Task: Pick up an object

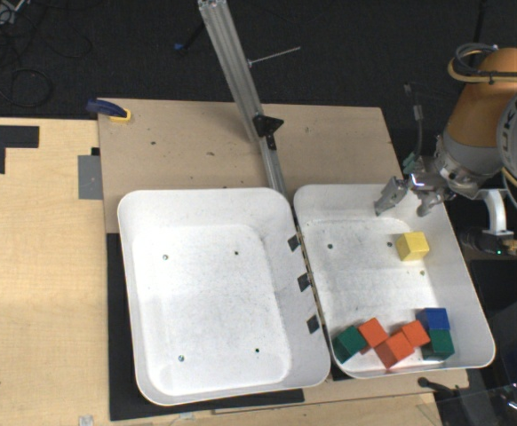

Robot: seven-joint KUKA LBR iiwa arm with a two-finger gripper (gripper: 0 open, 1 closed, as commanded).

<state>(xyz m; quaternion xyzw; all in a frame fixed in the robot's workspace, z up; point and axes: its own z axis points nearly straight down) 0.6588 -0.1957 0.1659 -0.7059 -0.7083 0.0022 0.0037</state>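
Pincer (409, 199) hangs open and empty over the far edge of the right bin (365, 264), yellow block (412, 246) lying alone just below it on the bin floor, so best drop straight down, straddle the block squarely, then close.

From my seat, the right bin (472, 278) has open floor through its middle and left side. The yellow block (412, 246) stands alone near the right wall, with room all round it. The near edge is crowded: green block (350, 342), two orange blocks (373, 332) (404, 342), blue block (434, 319) and a second green one (440, 343) packed together, touching or nearly so, against the near-right corner. The slanted metal rail (241, 82) crosses above the far edge between the bins. The left bin (134, 238) offers free floor wall to wall.
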